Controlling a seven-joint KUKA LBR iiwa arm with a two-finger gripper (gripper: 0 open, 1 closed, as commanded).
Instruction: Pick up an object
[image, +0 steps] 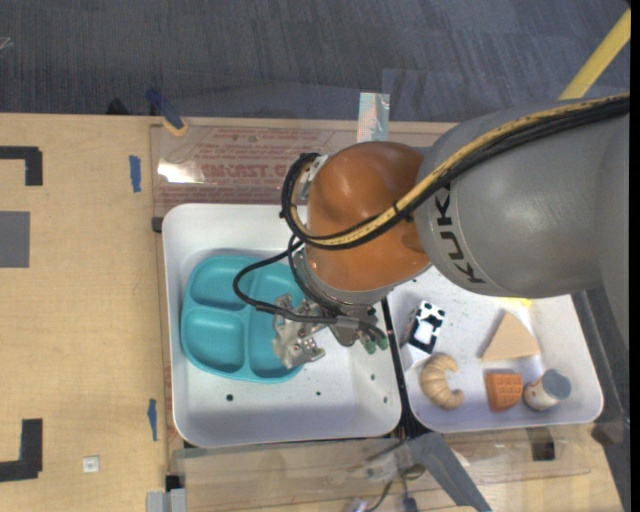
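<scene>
The gripper (300, 342) is seen low in the left bin (200, 420), over the right edge of a teal divided tray (225, 315); whether anything is gripped cannot be told. A croissant (442, 380), a wedge (510, 338) and an orange block (503, 390) are seen in the right bin (585, 400).

2 white bins (200, 420); 1 teal divided tray (215, 325); 1 croissant (443, 381); 1 black-and-white toy (429, 325); 1 tan wedge (511, 338); 1 orange block (504, 390); 1 small grey-blue object (547, 388).
</scene>
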